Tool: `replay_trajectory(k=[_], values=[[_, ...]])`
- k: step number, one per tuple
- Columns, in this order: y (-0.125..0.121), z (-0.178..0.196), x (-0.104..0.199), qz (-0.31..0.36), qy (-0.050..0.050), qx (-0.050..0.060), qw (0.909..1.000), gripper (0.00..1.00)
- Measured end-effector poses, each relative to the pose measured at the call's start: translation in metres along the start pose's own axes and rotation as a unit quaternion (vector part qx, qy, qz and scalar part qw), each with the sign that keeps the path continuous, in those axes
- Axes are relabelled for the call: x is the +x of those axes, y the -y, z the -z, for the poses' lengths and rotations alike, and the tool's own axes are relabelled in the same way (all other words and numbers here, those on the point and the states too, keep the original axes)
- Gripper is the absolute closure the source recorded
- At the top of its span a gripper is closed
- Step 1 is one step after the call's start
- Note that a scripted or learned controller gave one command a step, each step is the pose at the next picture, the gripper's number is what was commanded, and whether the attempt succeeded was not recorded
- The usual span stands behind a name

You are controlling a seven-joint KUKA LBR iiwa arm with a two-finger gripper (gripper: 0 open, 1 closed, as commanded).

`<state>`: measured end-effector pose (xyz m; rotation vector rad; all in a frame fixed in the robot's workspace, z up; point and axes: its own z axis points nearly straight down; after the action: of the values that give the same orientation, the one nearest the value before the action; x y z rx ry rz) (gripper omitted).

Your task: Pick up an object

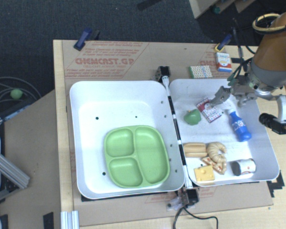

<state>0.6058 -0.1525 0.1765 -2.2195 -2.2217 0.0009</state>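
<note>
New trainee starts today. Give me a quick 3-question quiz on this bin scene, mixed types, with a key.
1. True or false: the green divided plate lies in the left bin.
2. Which object lies nearest the gripper? A) blue bottle B) red-and-white packet C) croissant
3. Fill in: the green divided plate has ___ compartments.

Key: 1 true; 2 B; 3 three.
</note>
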Motion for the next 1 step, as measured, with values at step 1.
replay_trajectory(k=[1], values=[[0.0417,-0.0816,-0.0675,0.001,-0.004,0.002,1.0,0.0]])
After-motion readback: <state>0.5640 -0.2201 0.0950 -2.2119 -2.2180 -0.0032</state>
